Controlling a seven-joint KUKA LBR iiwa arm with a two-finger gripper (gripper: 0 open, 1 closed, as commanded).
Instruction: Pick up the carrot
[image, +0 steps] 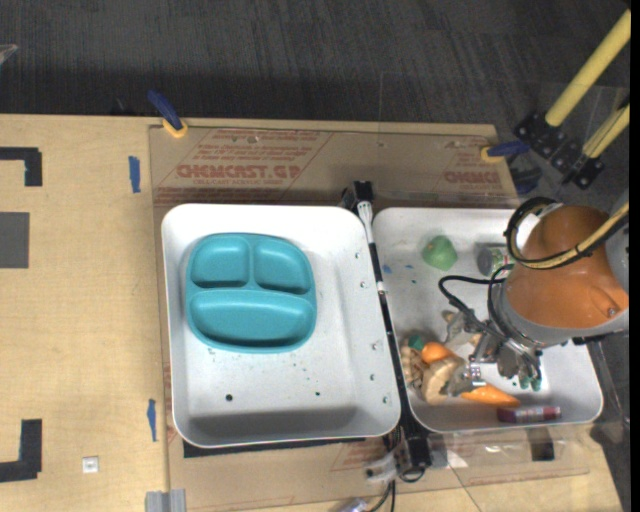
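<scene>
One carrot (488, 395) lies at the lower right of the frame, just beneath the hand (478, 372); I cannot tell its opening. Crowding scraps (436, 372) alongside could spoil the grasp.

Bright, even overhead light; a sharp picture with mild softness at the far right.

The two white bins (270, 420) reflect the light strongly, the left one nearly washed out along its rim, with thin dark shadows under the lower edges. The teal divided plate (250, 292) carries soft glare on its ridges. The tabletop (70, 300) is evenly lit. The arm's orange band (565, 275) looks slightly blurred, and the carpet above falls dim.
</scene>
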